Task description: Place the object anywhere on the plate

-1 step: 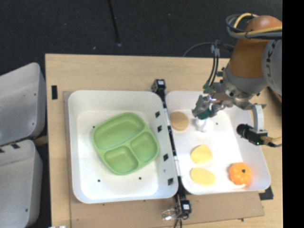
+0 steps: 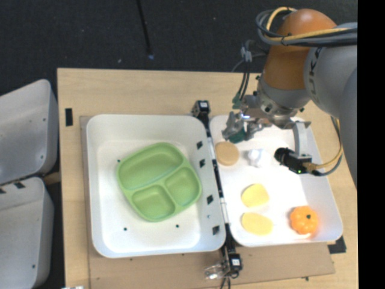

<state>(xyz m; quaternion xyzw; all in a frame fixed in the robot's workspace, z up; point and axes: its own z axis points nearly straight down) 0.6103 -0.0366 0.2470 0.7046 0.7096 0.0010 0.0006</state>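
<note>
A green plate (image 2: pixel 159 180) with three compartments lies in the left bin (image 2: pixel 108 233). In the right bin (image 2: pixel 319 191) lie a round tan piece (image 2: pixel 227 154), a small white piece (image 2: pixel 255 157), two yellow pieces (image 2: pixel 255 195) (image 2: pixel 257 223) and an orange pumpkin-like piece (image 2: pixel 304 220). My gripper (image 2: pixel 237 131) hangs over the right bin's far left corner, just above and behind the tan piece. Nothing shows between its fingers.
The raised rims of the two bins meet in a ridge with black clips (image 2: pixel 212 179) between plate and objects. A black part (image 2: pixel 289 158) sticks out from the arm over the right bin. Bare bench wood (image 2: pixel 150 92) runs behind the bins.
</note>
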